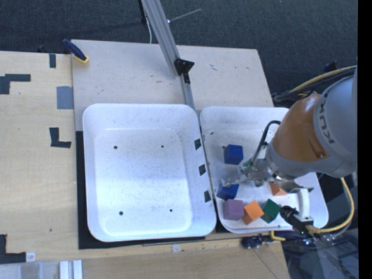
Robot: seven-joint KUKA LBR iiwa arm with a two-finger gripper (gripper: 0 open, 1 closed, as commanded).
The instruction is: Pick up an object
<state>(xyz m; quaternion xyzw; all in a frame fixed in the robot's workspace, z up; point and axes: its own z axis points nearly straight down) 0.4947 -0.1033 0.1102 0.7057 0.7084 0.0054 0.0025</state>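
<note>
The right bin [244,121] holds several small blocks. A blue cube [233,153] lies near its middle and a second blue block [228,191] lies lower left. Along the front wall sit a purple block [233,208], an orange block [253,211] and a green block [271,210]. Another orange piece [276,189] peeks out beside the wrist. My gripper [251,172] hangs low in this bin between the two blue blocks, right of them. The arm's orange band and wrist cover the bin's right half.
The left bin [139,173] lies beside the right one, sharing a wall with black clips. A grey metal bar [165,34] slants from the top down to the bins' junction. A blue-and-yellow tool [75,50] lies at the bench's far left corner.
</note>
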